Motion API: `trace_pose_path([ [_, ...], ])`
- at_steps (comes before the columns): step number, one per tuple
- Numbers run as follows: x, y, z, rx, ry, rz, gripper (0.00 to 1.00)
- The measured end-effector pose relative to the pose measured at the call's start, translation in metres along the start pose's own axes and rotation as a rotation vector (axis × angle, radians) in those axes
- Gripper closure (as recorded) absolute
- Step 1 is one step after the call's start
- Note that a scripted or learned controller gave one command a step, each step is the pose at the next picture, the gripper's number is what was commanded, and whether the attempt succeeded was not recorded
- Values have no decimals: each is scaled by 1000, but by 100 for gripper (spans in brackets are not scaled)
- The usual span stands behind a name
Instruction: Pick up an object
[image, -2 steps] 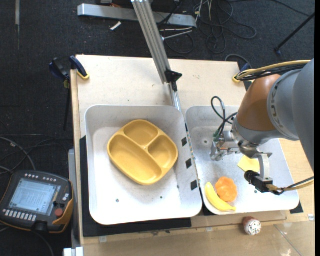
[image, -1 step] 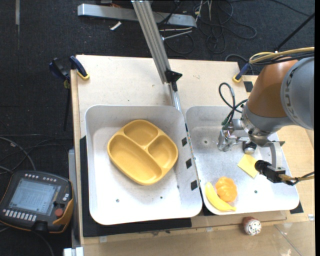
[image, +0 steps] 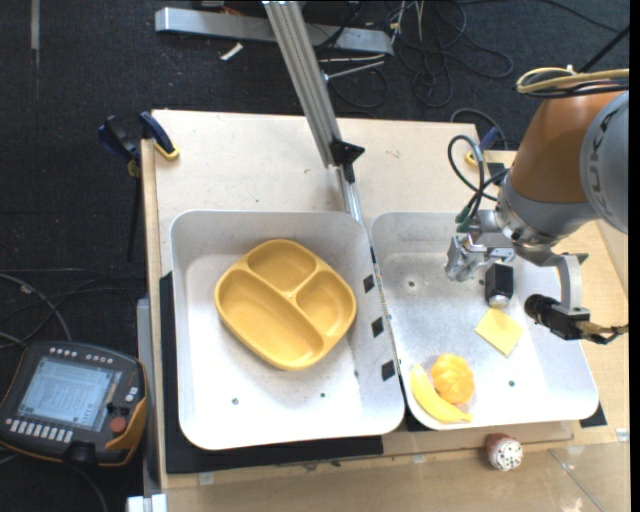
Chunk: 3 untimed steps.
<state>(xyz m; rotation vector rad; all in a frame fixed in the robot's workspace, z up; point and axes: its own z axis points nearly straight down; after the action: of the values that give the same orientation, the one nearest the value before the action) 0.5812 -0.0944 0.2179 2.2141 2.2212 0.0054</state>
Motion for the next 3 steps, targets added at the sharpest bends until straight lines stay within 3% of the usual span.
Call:
trace_pose_path([
  [1, 0, 1, -38, 1, 0, 0, 100],
  [3, 105, 35, -39, 4, 3, -4, 100],
])
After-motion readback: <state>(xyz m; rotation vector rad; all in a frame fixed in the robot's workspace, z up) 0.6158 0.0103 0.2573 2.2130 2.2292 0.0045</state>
